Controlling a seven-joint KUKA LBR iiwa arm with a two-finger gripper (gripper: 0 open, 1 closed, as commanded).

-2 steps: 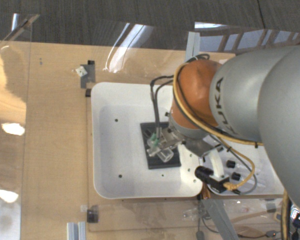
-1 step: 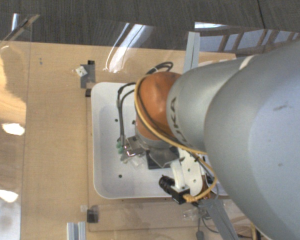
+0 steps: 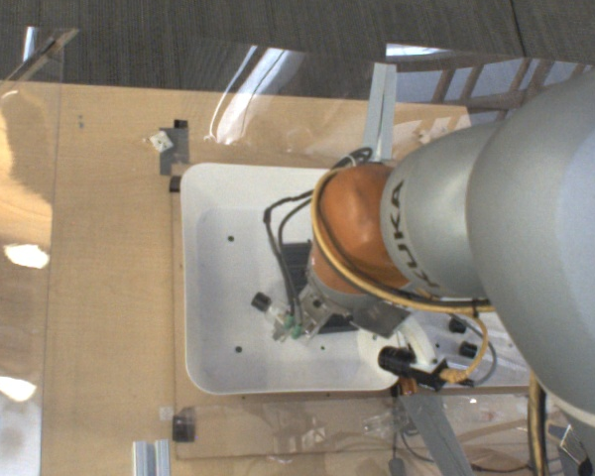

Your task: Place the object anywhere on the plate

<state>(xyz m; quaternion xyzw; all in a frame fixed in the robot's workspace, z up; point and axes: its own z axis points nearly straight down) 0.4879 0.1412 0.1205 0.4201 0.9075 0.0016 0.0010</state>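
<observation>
Arm [image 3: 476,226] reaches in from 3 o'clock over the white bin [image 3: 208,266]. Gripper [image 3: 290,327] sits low near the bin's middle, toward 6 o'clock. Cannot tell its state. A small green thing [image 3: 296,332] shows at the tip; whether it is held is unclear.

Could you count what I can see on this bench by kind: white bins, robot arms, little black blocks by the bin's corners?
White bin in clear sight: 1
Robot arm: 1
Black blocks: 2
Total: 4
</observation>
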